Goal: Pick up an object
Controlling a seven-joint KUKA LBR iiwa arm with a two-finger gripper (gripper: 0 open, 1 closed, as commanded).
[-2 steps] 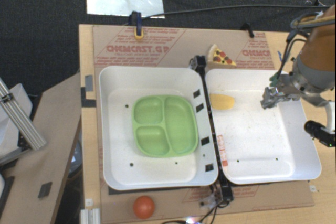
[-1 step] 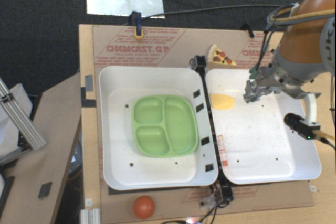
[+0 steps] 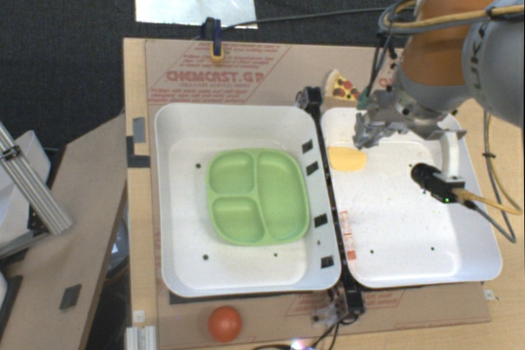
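An orange ball (image 3: pixel 224 323) is lying on the bench (image 3: pixel 98 176) just off the near edge of the left bin (image 3: pixel 176 275). Inside that bin a green divided plate (image 3: pixel 257 196) is sitting about the middle, flat.

In the right bin (image 3: pixel 459 258), a flat yellow piece (image 3: pixel 347 159) is lying at the far left corner, close to the wall shared with the other bin. It is looking thin, light and probably soft, so a pinch across its short width at the rim would likely serve better than a press from above. Its long axis is running roughly left to right.

The gripper (image 3: pixel 367 133) is hanging just beyond the yellow piece's far edge; whether it is released or clenched cannot be told, and nothing is showing in its grasp.

A pizza-slice toy (image 3: pixel 340 86) is resting on the bench past the right bin's far edge.
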